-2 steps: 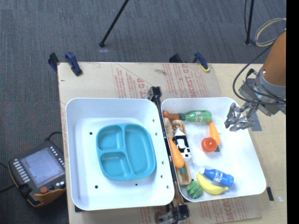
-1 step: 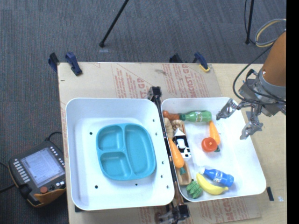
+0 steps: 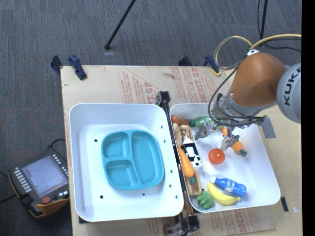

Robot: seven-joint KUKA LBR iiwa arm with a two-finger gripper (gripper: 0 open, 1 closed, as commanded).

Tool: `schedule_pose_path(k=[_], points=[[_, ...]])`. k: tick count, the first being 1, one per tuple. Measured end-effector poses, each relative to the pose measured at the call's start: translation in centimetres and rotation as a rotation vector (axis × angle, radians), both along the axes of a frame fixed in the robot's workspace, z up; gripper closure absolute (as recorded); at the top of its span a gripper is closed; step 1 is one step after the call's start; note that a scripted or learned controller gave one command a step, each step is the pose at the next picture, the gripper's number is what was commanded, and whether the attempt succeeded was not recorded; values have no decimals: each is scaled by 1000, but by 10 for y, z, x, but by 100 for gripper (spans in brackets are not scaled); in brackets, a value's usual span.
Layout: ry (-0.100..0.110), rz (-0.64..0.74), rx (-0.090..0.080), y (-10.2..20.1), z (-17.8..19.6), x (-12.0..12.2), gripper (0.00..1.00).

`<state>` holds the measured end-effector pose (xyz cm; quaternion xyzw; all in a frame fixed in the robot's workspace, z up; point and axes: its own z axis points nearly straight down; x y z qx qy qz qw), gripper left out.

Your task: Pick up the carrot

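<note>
The carrot [image 3: 186, 164] is a long orange piece lying along the left wall of the right bin [image 3: 263, 173], tip pointing toward the front. My gripper [image 3: 218, 135] hangs over the back middle of that bin, to the right of and behind the carrot and apart from it. Its two fingers [image 3: 206, 129] are spread open with bare bin floor between them. A small orange piece with a green end [image 3: 237, 145] lies just beside the right finger.
A red tomato [image 3: 216, 156], blue bottle [image 3: 230, 186], banana [image 3: 224, 196], green toy [image 3: 205, 200] and black-and-white toy [image 3: 192, 152] crowd the right bin. The left bin [image 3: 86, 132] holds a blue divided plate [image 3: 133, 160]. A pendant [image 3: 39, 181] sits off the bench at left.
</note>
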<state>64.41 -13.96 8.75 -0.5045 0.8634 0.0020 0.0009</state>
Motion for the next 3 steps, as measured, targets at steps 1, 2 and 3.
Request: schedule_pose_path(k=[1, 2, 3], points=[[-2, 22, -1, -31, 1, -24, 0], [1, -66, -1, -36, 1, -47, 0], [1, -67, -1, -37, 0, -47, 0]])
